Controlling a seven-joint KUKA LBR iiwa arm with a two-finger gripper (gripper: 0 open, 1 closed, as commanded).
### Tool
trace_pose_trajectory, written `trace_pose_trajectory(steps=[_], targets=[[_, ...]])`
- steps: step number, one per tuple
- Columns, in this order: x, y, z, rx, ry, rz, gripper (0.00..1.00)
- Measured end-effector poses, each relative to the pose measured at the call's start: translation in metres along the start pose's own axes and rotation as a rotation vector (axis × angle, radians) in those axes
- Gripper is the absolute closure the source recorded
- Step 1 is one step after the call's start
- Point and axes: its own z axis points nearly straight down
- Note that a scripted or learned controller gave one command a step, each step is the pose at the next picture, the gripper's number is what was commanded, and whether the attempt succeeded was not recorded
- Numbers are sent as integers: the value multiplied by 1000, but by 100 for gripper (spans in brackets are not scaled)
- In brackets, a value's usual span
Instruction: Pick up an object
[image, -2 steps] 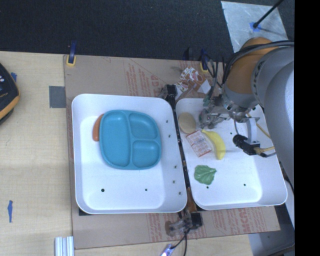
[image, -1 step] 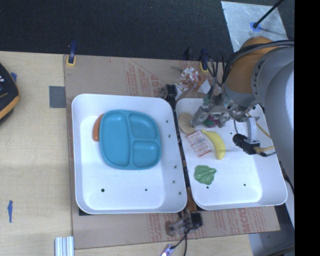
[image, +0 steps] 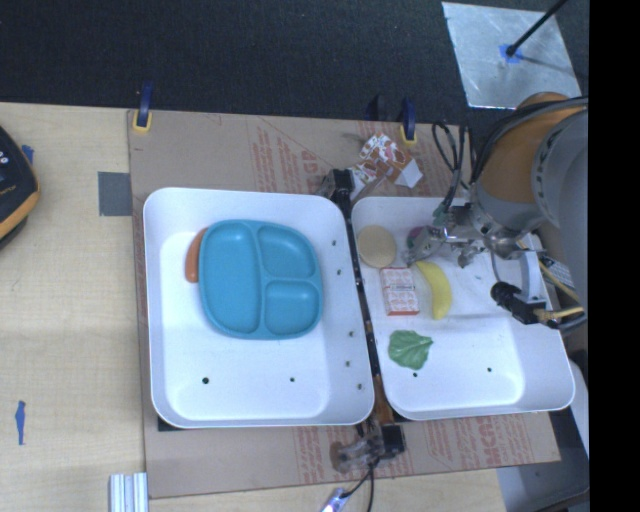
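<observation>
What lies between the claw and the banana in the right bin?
Nothing visible. The claw hangs at the bin's far side, right beside the banana; the red-and-white packet and green leaf lie off to one side.

**A robot test lab, not a kitchen**

This is a lab set up for robot trials. A grey arm (image: 560, 170) with an orange band reaches over a wooden counter (image: 70, 330). Two shallow white bins (image: 170, 400) sit side by side on a cardboard sheet (image: 250, 150), which blue clamps (image: 143, 103) hold to the counter's far edge. Loose cables (image: 450, 150) run beside the arm. The food in the bins is toy stuff: a banana (image: 435, 288), a green leaf (image: 410, 350), a blue divided plate (image: 262, 279). Dark carpet (image: 250, 45) lies beyond, with a taped mark (image: 512, 52).
</observation>
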Motion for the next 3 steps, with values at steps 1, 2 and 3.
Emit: trace_pose_trajectory(steps=[1,2,3], targets=[[-13,-46,0,0,-1,-3,0],[-14,-45,-10,1,-1,-4,100],[27,-10,-99,-2,1,-1,100]])
